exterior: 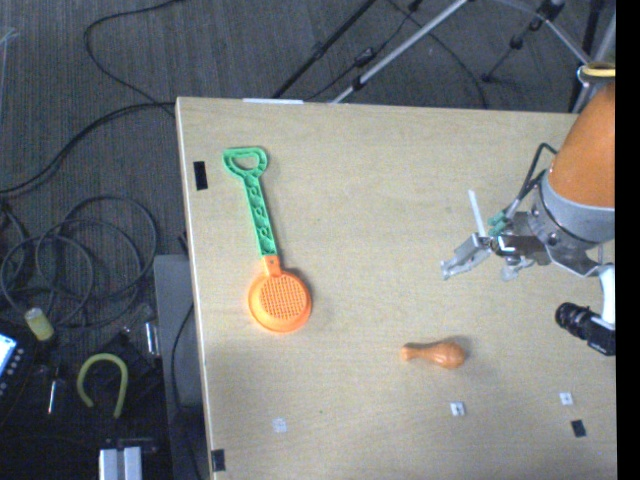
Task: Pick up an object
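A toy strainer with a green handle and a round orange mesh head (278, 300) lies on the left part of the tan bench top (380, 168). A small orange pear-shaped piece (437, 353) lies lower down, near the middle. My gripper (462, 236) reaches in from the right and hangs over the bench above and slightly right of the orange piece. Its two fingers (462, 260) are spread apart with nothing between them. The strainer is far to its left.
Small black and white markers (457, 408) dot the bench's lower right. A black part (584, 326) sticks in at the right edge. Cables (80, 238) and a green hook lie on the floor to the left, and tripod legs (430, 23) stand behind the bench.
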Robot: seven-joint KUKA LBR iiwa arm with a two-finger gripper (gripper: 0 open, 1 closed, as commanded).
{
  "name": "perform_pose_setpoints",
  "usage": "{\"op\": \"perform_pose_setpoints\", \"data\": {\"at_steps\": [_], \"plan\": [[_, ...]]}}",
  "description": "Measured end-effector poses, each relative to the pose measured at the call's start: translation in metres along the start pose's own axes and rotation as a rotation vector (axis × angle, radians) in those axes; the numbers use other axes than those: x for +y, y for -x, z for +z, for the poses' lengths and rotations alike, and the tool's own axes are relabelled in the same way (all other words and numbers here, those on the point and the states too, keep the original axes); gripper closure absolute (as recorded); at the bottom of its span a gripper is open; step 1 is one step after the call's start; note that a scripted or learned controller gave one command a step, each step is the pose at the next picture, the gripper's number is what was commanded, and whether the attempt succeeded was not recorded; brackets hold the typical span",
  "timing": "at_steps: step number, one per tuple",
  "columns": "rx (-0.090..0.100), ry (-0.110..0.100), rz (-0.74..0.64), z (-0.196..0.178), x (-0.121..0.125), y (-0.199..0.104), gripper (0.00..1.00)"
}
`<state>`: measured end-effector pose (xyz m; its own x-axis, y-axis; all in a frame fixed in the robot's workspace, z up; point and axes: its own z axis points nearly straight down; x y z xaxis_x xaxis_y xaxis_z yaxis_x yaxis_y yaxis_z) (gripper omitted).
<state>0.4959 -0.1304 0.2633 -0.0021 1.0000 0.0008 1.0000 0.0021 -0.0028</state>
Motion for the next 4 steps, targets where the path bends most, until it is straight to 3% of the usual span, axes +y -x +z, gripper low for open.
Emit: {"op": "perform_pose_setpoints", "data": {"at_steps": [1, 2, 3, 4], "plan": [[0.0, -0.001, 0.185, 0.054, 0.093, 0.016, 0.0], [-0.004, 0.001, 0.096, 0.109, 0.146, 0.061, 0.0], [-0.004, 0.001, -0.039, 0.179, 0.173, 0.083, 0.0], [-0.003, 0.002, -0.265, 0.179, 0.173, 0.048, 0.0]]}}
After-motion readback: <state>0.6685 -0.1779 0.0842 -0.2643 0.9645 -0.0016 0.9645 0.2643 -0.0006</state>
